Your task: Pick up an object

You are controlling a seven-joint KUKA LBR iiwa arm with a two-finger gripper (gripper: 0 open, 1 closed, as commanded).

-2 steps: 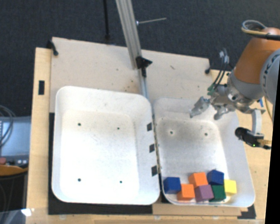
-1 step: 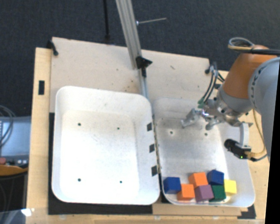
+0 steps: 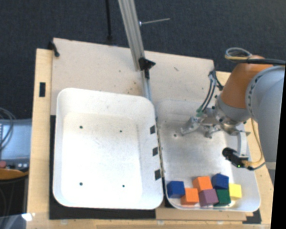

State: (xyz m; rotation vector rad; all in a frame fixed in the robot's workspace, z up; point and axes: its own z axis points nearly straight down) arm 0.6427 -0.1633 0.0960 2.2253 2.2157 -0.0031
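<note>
Blocks, small hard-edged cubes in bright matte colours, huddle in the near corner of the right shallow white plastic bin [image 3: 190, 151], touching one another: two blue cubes [image 3: 175, 188], two orange cubes [image 3: 203, 182], a purple cube [image 3: 208, 197], a green cube [image 3: 223, 196] and a yellow cube [image 3: 235, 191]. They sit close against the bin's curved rim, so there is little room on that side, while the speckled floor towards the far end lies open. The left shallow white plastic bin [image 3: 104, 148], with rounded corners and a few dark dots on its floor, rests beside it on the pale wooden bench [image 3: 87, 66]. The grey arm with its orange band [image 3: 245, 96] hangs over the right bin's far half, well apart from the cubes. The metal two-finger gripper [image 3: 194, 125] is low there; from where I stand I cannot tell whether it is open or closed.
</note>
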